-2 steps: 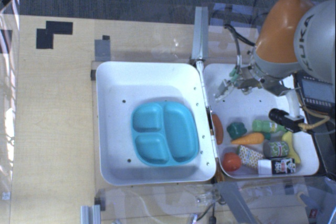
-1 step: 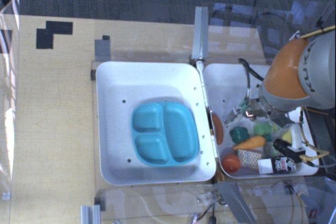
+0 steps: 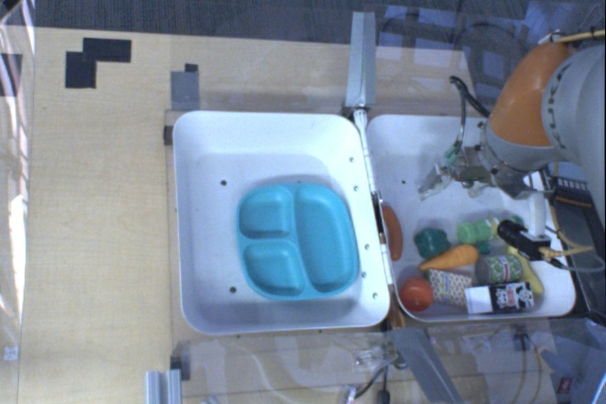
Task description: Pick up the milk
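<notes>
1. So, not much done yet. The milk (image 3: 500, 298) lies on its side in the right bin (image 3: 398, 156), at the near edge. It's a small white bottle w/ black spots and a dark cap end.
2. Nothing is lifting it. It rests among other stuff: a carrot (image 3: 452, 257) just behind it, a tomato (image 3: 416, 294) to its left, a dark jar (image 3: 500, 268) touching or nearly touching its top side, and a banana (image 3: 533, 272) by the right end.
3. The tool (image 3: 461, 170) hangs over the far part of the right bin, well apart from the milk. It looks to hold nothing. Can't tell if it's spread or pressed together, too blurry.
4. The left bin (image 3: 199, 203) has a blue tray (image 3: 298, 238) w/ 3 parts in it. Not part of this job.
5. What's left, I think: move the tool toward the near edge, come down over the milk, pinch it, lift it. So basically all of it.
6. Tricky bit, prob: the milk is packed close to its neighbours, so little room beside it.
</notes>
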